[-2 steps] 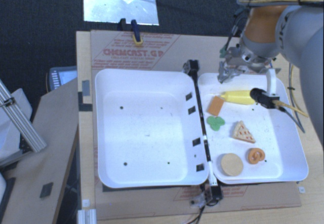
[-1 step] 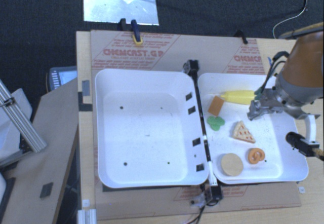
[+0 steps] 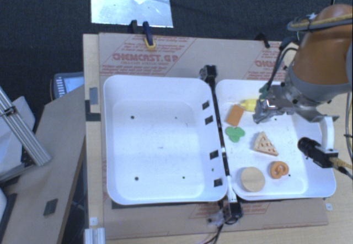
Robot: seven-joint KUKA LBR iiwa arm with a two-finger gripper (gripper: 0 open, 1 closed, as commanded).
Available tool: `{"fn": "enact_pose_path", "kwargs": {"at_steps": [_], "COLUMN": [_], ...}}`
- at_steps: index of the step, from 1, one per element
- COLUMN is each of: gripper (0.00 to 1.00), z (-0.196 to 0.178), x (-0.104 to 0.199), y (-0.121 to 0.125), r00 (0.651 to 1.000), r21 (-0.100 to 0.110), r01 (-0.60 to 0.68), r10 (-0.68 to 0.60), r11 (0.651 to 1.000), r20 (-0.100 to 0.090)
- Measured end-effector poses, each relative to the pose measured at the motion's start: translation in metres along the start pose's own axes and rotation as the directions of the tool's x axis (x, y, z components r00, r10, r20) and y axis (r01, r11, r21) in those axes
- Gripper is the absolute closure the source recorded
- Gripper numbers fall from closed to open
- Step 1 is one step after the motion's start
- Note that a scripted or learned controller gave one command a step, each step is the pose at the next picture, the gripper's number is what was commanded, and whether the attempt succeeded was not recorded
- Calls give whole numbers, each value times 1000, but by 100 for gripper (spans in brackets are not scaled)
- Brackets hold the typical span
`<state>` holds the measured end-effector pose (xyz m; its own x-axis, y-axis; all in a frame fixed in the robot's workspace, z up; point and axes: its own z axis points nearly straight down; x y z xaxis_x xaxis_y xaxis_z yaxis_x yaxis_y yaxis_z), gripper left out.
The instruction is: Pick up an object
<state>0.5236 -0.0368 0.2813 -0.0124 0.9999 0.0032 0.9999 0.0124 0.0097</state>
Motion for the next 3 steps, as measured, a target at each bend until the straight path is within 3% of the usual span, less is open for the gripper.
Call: {"fn": "enact_pose_path", "kwargs": {"at_steps": [1,2,3], "gripper": [100,100,100], "z": [-73,-91,-225], "x": [69,150,130], "y": [9,-35,-25], "r00": [1000,1000,1000], "r21": [-1,7,-9], "r01": [0,1,-9], "r10": [0,-1,9], "r11": [1000,1000,1000], "r20": [0,-1,-1]}}
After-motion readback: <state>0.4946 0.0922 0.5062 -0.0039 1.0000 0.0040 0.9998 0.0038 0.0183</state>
